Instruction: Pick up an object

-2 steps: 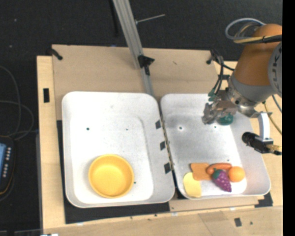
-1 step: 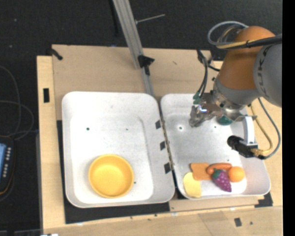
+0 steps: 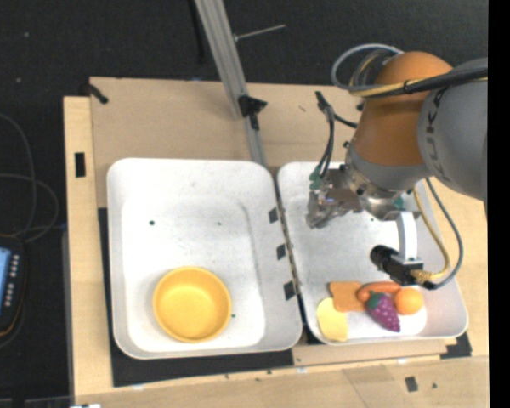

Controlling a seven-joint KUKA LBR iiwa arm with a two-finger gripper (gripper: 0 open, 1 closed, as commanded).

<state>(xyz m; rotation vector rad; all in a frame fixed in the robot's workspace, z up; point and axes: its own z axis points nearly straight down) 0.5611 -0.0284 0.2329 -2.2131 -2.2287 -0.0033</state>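
Tan desk [image 3: 178, 117] carries two shallow white bins side by side, left bin [image 3: 132, 194] and right bin [image 3: 446, 317], touching along a middle seam with small dark clips. Left bin has one thing in it: a yellow bowl [image 3: 192, 303], upright, in the near part of the bin, a bit left of the bin's centre, well apart from the seam. Right bin holds a cluster of small items packed in its near edge: a pale yellow piece [image 3: 331, 320] nearest the seam, an orange flat piece [image 3: 344, 296] just behind it, a carrot-like orange piece [image 3: 381, 289], a purple grape bunch [image 3: 384, 312] and a round orange fruit [image 3: 409, 301], all touching or just beside each other. Grey arm with orange band [image 3: 399, 117] reaches in from the right, over the far part of the right bin. The hand [image 3: 320, 213] points down-left near the seam, over bare white bin floor, well apart from the item cluster and from the bowl. Fingers look small and blurred; cannot tell if wide or narrow, nothing visible between them. A black cable fitting [image 3: 391, 263] hangs below the wrist, just behind the fruit cluster. A slanted metal pole [image 3: 225, 58] crosses the desk's far side.
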